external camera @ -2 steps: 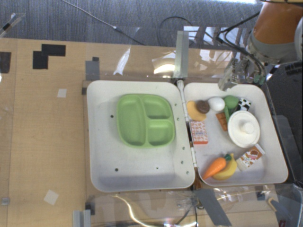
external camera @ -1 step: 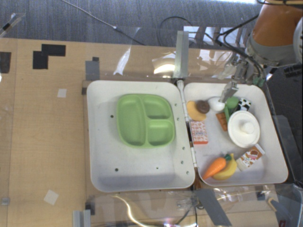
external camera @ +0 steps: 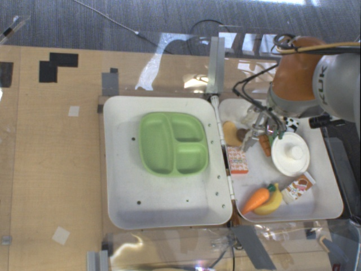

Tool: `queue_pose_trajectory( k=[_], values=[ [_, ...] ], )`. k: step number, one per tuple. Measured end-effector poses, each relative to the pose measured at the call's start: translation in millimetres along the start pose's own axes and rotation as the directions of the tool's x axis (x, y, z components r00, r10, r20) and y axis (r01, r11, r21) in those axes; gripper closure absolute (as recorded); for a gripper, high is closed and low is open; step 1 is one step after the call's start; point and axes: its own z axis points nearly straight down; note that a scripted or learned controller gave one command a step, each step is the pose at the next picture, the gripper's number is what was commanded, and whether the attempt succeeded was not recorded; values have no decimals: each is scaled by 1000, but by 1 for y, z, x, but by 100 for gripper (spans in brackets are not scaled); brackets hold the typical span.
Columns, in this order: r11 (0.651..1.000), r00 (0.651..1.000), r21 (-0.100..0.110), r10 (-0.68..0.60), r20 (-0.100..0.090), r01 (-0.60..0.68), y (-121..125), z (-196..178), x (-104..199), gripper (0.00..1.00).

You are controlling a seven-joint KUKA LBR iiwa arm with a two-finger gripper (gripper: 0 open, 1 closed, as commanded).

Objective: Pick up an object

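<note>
My gripper (external camera: 260,139) is low in the right bin (external camera: 333,208), near its back, and stands open. A small orange item (external camera: 265,145) lies just below it, between the fingers' ends; I cannot tell if they touch it. A tan bread-like piece (external camera: 229,131) sits to its left and a white round lid (external camera: 290,153) to its right. A pink carton (external camera: 238,161) lies against the bin's left wall. Near the front lie a carrot (external camera: 256,200), a banana (external camera: 274,201) and a small brown-and-white carton (external camera: 298,188).
The left bin (external camera: 124,196) holds a green divided tray (external camera: 172,143). A black-and-white item (external camera: 291,123) is partly hidden under the arm's wrist. Cables run from the arm over the right bin's back edge. A metal rail divides the two bins.
</note>
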Motion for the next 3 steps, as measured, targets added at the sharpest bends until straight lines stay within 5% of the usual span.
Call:
queue_pose_trajectory(
  k=[1,2,3],
  values=[
    [989,989,2,148,-1,-148,-74,12,64,0],
    [997,997,0,74,-6,-74,-96,15,15,0],
    [990,990,0,-144,-8,144,-90,-25,-35,0]
  ],
)
